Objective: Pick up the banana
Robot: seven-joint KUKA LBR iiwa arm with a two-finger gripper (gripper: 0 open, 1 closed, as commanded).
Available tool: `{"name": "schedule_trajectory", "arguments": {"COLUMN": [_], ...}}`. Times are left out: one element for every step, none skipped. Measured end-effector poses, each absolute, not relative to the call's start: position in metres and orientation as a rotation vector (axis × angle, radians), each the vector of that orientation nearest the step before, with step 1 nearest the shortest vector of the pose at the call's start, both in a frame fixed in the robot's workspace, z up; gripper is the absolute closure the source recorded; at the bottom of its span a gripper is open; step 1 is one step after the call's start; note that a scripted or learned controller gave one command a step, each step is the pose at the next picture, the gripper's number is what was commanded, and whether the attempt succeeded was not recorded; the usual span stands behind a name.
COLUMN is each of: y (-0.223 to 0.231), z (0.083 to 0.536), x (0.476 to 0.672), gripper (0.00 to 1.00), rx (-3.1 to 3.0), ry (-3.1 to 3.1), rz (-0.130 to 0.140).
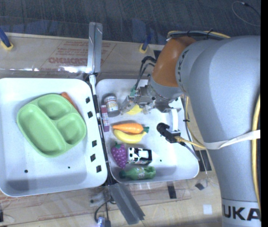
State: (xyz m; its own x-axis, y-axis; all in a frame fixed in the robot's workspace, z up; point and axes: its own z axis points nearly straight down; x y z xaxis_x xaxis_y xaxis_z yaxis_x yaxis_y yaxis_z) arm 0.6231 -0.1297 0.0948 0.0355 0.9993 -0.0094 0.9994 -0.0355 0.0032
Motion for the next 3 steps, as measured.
{"name": "schedule_trajectory", "arguments": {"y": [-0.130,-0.155,-0.153], "z": [0.095,0.093,0.102], "x": [0.623,0.657,0.657], "gripper": [0.00,0.00,1.00], "rx": [2.254,2.206,2.199], "ry": [2.176,2.240,2.250], "rz": [-0.007,-0.001,-0.005]}}
